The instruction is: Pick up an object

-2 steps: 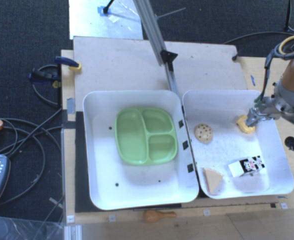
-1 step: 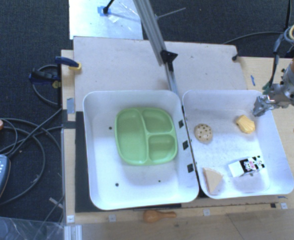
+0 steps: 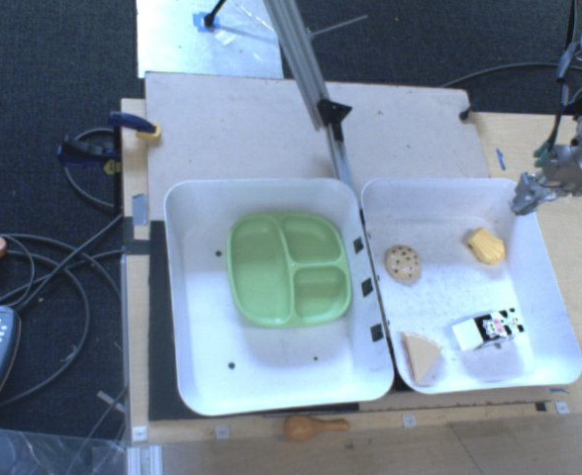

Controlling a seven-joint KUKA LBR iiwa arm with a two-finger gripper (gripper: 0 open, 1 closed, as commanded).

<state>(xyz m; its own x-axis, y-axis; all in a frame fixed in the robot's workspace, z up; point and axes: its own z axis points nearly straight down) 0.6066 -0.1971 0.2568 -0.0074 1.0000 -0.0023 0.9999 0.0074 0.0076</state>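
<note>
The right bin [image 3: 558,310] holds a round brown cookie [image 3: 402,262], a yellow chunk [image 3: 485,246], a tan wedge [image 3: 421,355] and a small white box with black marks [image 3: 487,330]. My gripper [image 3: 525,197] hangs above the bin's far right rim, up and to the right of the yellow chunk, with nothing seen in it. The arm comes in from the right edge.
The left bin [image 3: 197,364] carries a green divided plate [image 3: 289,269]. A metal pole [image 3: 306,62] slants across the back board. A brown wooden piece [image 3: 314,427] lies on the bench in front of the bins. Cables and a clamp [image 3: 103,146] lie at the left.
</note>
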